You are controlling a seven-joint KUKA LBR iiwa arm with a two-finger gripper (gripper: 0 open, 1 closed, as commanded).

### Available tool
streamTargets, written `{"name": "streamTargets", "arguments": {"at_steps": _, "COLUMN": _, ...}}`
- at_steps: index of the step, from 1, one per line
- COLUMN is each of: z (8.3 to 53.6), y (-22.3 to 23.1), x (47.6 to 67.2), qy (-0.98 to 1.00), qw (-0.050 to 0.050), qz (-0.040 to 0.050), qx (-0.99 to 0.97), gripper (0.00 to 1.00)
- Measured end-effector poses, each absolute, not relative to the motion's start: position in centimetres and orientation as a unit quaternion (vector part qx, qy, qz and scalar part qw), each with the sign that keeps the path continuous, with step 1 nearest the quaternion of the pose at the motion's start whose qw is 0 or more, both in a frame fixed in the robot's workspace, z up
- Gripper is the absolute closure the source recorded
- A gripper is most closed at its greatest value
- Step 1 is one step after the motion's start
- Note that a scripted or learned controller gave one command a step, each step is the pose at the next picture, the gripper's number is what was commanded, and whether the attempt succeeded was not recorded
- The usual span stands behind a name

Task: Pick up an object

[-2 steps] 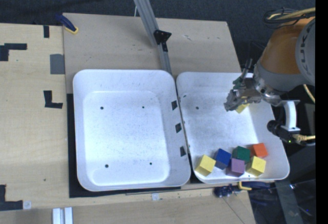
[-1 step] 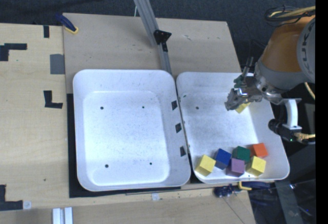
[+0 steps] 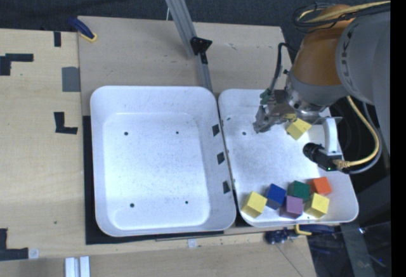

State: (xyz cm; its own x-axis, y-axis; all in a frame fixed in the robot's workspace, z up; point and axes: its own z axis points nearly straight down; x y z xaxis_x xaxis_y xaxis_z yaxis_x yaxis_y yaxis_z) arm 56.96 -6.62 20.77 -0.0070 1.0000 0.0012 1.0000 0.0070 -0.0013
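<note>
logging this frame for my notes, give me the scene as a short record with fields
arm: reaches in from the right, over the right bin
gripper: over the upper part of the right bin
near gripper: yellow block, just to its right
block cluster: near edge of the right bin; yellow cube, blue cube, green cube, purple cube, orange cube, second yellow cube
left bin: white, beside the right bin

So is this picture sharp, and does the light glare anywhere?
In the camera view, the left bin glares pale at its floor; the right bin is evenly lit; the cluster of blocks looks soft-edged, and the gripper is slightly blurred.
</note>
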Motion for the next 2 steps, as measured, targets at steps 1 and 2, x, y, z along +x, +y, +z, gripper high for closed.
{"name": "streamTargets", "arguments": {"at_steps": 1, "z": 20.4, "y": -1.3, "x": 58.4, "qy": -0.71, "qw": 0.001, "qz": -0.0001, "qx": -0.705, "gripper": 1.0}}
{"name": "streamTargets", "arguments": {"at_steps": 2, "z": 20.9, "y": 3.7, "x": 59.9, "qy": -0.71, "qw": 0.001, "qz": -0.0004, "qx": -0.705, "gripper": 1.0}}
